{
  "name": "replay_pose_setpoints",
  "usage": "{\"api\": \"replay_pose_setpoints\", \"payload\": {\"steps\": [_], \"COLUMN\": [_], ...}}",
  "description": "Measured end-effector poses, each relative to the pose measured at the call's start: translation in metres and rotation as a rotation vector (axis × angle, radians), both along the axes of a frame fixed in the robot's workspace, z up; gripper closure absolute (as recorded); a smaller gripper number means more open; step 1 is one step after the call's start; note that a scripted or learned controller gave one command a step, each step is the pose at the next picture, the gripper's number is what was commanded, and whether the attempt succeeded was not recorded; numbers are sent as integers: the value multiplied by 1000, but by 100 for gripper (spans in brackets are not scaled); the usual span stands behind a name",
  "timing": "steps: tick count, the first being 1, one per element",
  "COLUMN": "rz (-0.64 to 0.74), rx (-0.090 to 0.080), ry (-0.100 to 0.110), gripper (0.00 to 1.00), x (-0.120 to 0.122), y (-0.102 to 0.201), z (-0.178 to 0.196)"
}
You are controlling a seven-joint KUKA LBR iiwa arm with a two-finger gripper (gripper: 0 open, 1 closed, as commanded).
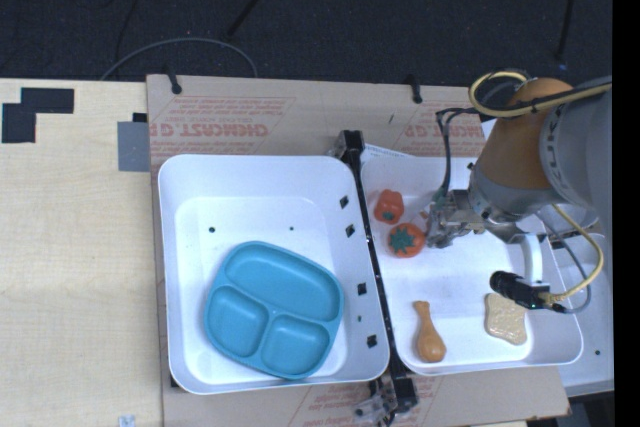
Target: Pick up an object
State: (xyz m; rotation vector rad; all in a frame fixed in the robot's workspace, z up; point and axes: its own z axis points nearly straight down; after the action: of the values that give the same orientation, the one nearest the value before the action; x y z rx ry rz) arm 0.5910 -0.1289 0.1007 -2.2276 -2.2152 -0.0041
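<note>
Gripper (pixel 437 227) sits low in the right bin (pixel 560 355), at the end of the grey arm (pixel 560 160) that comes in from the right edge, its orange band (pixel 520 140) above and to the right of the wrist. Whether the jaws stand apart or together cannot be told; the tip is a dark, small tangle of metal and cable, and nothing can be seen clamped in it. Just left of the jaws, touching or nearly touching them, lies a red tomato (pixel 405 240) with a green top. A little up and left of the jaws, close above that one, is an orange pepper (pixel 389 206) with a green stem. Below the jaws, toward the near wall of the same bin, rests a tan drumstick (pixel 429 333), its thin end pointing up toward the gripper. Below and right of the jaws, near the bin's right corner, lies a pale slice of bread (pixel 506 320), partly under a black fitting (pixel 518 290) on the arm's cabling. Yellow cable (pixel 497 91) loops above the orange band. Well to the left of the jaws, past the black divider (pixel 365 245) between the two bins, the left bin (pixel 200 185) holds a blue plate (pixel 272 309) with three compartments, lying flat and slightly turned. Both bins rest on a cardboard sheet (pixel 260 120) on the pale wooden bench (pixel 70 265).
</note>
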Motion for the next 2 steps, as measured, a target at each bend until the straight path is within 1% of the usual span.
{"api": "replay_pose_setpoints", "payload": {"steps": [1,2], "rz": [-2,7], "rx": [-2,-3], "ry": [1,-2], "gripper": [100,100], "x": [-4,0], "y": [-5,-8], "z": [44,107]}}
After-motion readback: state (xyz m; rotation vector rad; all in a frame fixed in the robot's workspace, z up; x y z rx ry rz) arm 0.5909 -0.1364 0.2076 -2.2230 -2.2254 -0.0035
